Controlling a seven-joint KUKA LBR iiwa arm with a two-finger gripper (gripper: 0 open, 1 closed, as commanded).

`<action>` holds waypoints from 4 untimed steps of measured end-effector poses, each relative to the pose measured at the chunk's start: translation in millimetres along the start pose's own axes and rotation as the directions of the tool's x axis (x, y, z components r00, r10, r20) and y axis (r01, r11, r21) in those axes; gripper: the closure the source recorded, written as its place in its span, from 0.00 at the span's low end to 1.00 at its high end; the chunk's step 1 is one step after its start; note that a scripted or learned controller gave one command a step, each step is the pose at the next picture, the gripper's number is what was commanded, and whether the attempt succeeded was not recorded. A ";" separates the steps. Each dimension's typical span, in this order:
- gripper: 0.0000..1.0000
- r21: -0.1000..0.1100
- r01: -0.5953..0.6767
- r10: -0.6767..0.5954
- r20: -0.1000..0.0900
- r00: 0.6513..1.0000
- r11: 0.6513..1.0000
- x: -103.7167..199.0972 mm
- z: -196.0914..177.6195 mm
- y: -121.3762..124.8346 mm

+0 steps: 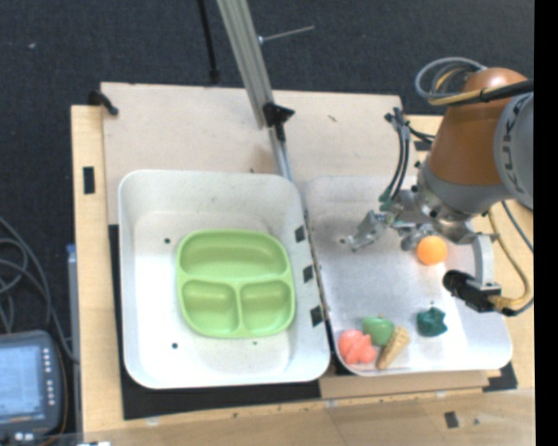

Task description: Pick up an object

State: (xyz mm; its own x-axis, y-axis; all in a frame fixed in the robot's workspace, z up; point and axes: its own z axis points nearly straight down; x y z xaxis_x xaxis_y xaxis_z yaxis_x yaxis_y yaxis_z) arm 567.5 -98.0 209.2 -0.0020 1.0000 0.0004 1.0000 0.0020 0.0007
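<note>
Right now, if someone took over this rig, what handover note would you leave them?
Gripper: over the right bin, upper left part; nothing seen between its fingers.
Right bin holds an orange ball, dark green toy, green piece, pink piece and cone near the front edge.
Left bin holds a green divided plate.
Done: nothing picked yet.
Left: grasp and lift one object.

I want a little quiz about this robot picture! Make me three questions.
1. True or false: the green plate lies in the left bin.
2. Which toy is nearest the gripper? A) orange ball B) pink toy C) dark green toy
3. Fill in: the plate has ___ sections.

Key: 1 true; 2 A; 3 three.
</note>
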 end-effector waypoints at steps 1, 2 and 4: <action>0.00 -0.001 -0.002 0.002 0.000 1.000 1.000 -0.2 -0.1 0.1; 0.00 0.005 -0.004 0.003 0.002 1.000 1.000 -10.0 52.8 5.3; 1.00 -0.004 -0.011 0.011 0.001 1.000 1.000 -12.2 91.3 6.4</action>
State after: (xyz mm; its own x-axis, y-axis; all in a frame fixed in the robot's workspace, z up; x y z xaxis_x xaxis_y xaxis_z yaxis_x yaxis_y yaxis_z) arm 574.0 -110.2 117.9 0.0088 1.0000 -0.0008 1.0000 -0.0088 0.0043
